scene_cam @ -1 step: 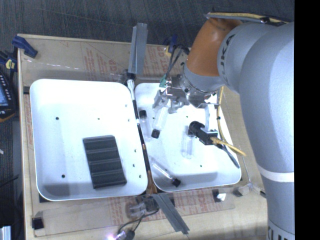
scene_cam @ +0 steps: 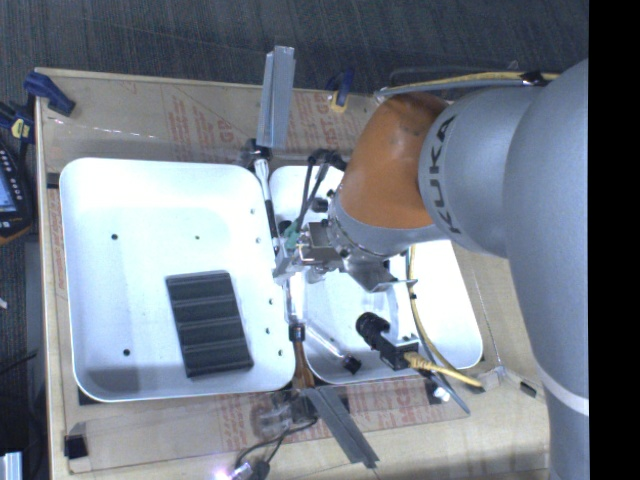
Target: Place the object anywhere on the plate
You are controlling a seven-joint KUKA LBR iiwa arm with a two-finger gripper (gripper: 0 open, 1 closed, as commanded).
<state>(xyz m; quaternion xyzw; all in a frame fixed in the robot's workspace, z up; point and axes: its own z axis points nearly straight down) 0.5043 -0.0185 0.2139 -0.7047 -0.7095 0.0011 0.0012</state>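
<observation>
Your dark ribbed plate (scene_cam: 208, 324) lies flat in the left bin (scene_cam: 100, 193), toward its near right part, with its long side running roughly up and down the view and a little tilted. Nothing rests on it. You cannot pick out the object to be placed with any certainty. The gripper (scene_cam: 312, 251) sits over the left edge of the right bin (scene_cam: 465, 338), just beside the wall the two bins share, well apart from the plate. The wrist hardware hides its working end, so you cannot tell whether it is open, closed, or holding anything. The grey arm (scene_cam: 500, 168) with its orange band (scene_cam: 390, 163) covers most of the right bin. A yellow cable (scene_cam: 440, 363) trails across that bin's near corner.
</observation>
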